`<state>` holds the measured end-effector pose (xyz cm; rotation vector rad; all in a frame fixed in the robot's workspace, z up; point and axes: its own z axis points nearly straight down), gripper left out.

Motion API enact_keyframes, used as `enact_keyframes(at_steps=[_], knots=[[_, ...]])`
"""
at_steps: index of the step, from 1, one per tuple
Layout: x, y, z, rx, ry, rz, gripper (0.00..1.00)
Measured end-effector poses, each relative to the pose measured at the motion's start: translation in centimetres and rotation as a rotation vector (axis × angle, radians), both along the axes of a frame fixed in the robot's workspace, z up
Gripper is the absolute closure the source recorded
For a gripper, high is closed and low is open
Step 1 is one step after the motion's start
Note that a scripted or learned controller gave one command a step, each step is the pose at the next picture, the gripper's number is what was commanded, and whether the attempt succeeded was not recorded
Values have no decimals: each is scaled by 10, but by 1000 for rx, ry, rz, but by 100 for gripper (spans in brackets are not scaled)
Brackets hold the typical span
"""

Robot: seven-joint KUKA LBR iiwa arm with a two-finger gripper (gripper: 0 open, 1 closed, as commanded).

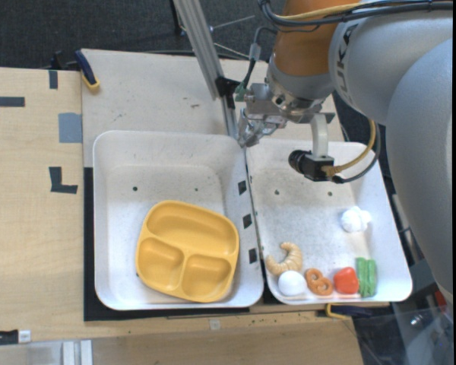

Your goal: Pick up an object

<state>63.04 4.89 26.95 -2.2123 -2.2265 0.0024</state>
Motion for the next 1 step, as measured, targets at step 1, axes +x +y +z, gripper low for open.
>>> enact_keyframes(at_steps=[1], knots=[[-10, 48, -30, -1, 2, -1, 100]])
